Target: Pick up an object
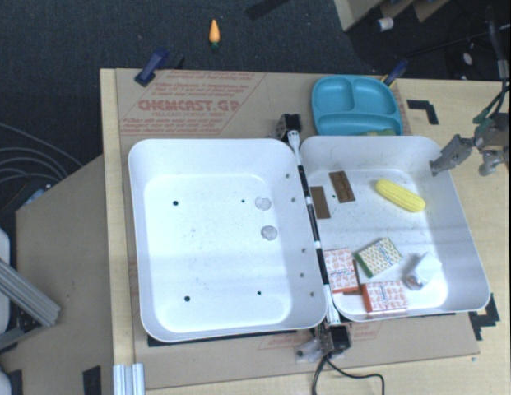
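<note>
My gripper [467, 161] hangs over the far right rim of the right bin [461, 220], open, with nothing between its fingers. In that bin lie a yellow corn cob [400, 195], two brown blocks [343, 187] [319, 202], a green checked packet [378, 256], two red-and-white boxes [341, 270] [387, 297] and a small grey object [415, 271]. The corn cob is the nearest of them, down and to the left of the gripper.
The left bin [156, 220] holds two small clear discs [263, 204] [269, 233]. A blue divided tray [356, 105] sits behind the right bin. A blue clip [150, 68] lies at the board's far left corner, and an orange bit [214, 31] lies on the floor.
</note>
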Controlling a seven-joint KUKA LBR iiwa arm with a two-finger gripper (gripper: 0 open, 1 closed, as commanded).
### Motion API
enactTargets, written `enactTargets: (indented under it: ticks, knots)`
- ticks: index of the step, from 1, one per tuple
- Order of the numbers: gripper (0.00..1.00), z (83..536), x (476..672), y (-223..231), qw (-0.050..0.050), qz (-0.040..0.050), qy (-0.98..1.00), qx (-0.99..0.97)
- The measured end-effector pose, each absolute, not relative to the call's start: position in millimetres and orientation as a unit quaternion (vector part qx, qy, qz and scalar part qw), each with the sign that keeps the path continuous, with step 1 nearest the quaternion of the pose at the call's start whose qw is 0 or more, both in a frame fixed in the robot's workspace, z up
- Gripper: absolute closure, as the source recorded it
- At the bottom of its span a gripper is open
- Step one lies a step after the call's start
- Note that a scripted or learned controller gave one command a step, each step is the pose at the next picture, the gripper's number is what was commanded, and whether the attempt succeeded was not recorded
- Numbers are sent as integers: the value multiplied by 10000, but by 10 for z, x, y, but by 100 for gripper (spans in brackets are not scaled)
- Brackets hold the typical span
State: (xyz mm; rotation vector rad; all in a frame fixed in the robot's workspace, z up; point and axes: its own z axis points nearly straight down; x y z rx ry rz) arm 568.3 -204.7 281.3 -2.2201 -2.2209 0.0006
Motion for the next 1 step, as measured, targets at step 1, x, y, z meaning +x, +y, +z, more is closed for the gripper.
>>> enactTargets:
  ticks: [1]
  knots:
    - [0,1519,5971,-1371,14,3,-7075,-7068]
